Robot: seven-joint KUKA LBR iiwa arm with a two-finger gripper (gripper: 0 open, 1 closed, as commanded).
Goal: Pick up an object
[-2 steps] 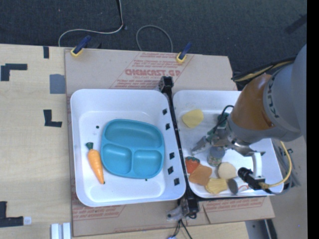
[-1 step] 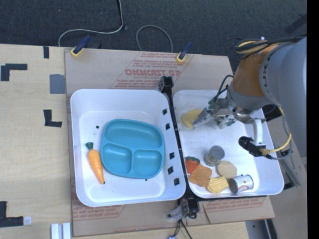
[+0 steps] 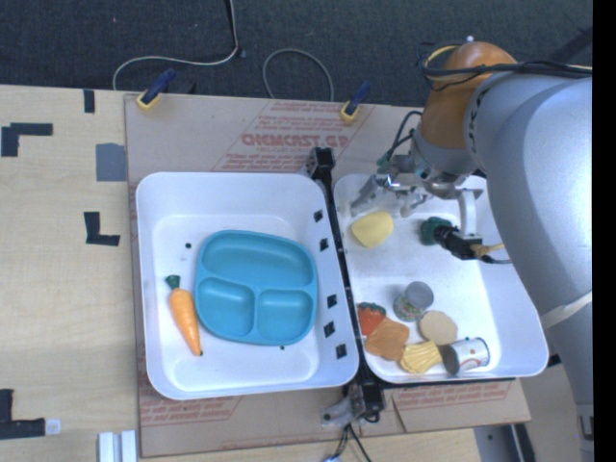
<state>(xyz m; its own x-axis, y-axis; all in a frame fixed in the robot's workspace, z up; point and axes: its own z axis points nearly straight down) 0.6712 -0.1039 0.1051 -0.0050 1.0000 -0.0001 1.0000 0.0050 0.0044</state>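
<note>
The claw (image 3: 385,192) hangs over the right bin (image 3: 500,306), a yellow lump (image 3: 372,229) just below it; the blue tray (image 3: 256,287) sits well left.

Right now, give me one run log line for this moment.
gripper: right bin, far end, by lemon | held: nothing seen | left bin: blue tray, carrot

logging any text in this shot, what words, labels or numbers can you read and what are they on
"CHICKCAST" or something close, in large red letters on the brown board behind the bins; blurred, so the spelling is unsure.
Smaller red print above and below that word on the same board: too blurred to read.
More red print along the board's near edge: too blurred to read.
Small can in the right bin: no readable label.
</note>
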